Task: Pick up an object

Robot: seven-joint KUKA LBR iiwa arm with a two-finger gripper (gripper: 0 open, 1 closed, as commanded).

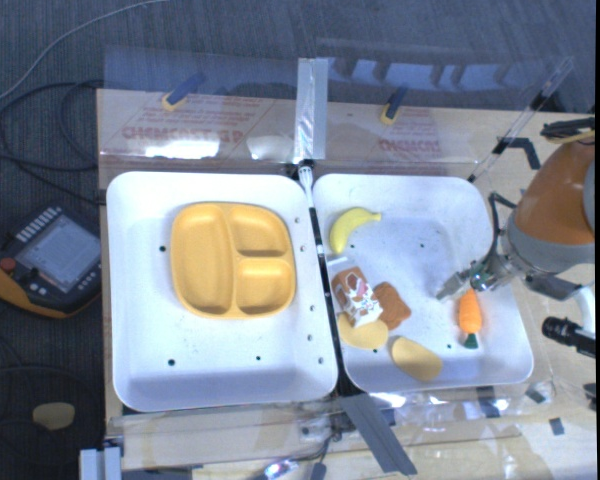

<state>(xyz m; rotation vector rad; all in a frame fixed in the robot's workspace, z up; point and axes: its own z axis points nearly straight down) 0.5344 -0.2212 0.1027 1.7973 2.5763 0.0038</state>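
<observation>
At the near edge of the right bin (pixel 500 373) lies a flat yellow piece (pixel 417 357), with a second yellow piece (pixel 362 334) just left of it and partly under a toy pastry with white and red topping (pixel 357 296). A brown slab (pixel 391 305) touches that pastry on its right. Further right in the same bin, near its right wall, a toy carrot (pixel 469 314) lies with its green tip toward the near side.

The gripper (pixel 467 282) sits just above the carrot's far end, low in the bin, on the grey arm with the orange band (pixel 558 203) that reaches in from the right. Whether its jaws are wide or narrow cannot be told at this size, and nothing is seen held between them.

In the left bin (pixel 130 298) a yellow divided tray (pixel 233 259) lies flat near the middle.

Further back in the right bin, close to the dividing wall, a toy banana (pixel 349 226) curves toward the far side.

Beyond both bins, the surface carries a clear sheet (pixel 210 128) with two small yellow-and-blue clips (pixel 183 91). On the floor at far left rests a handheld control pendant (pixel 45 260).
</observation>
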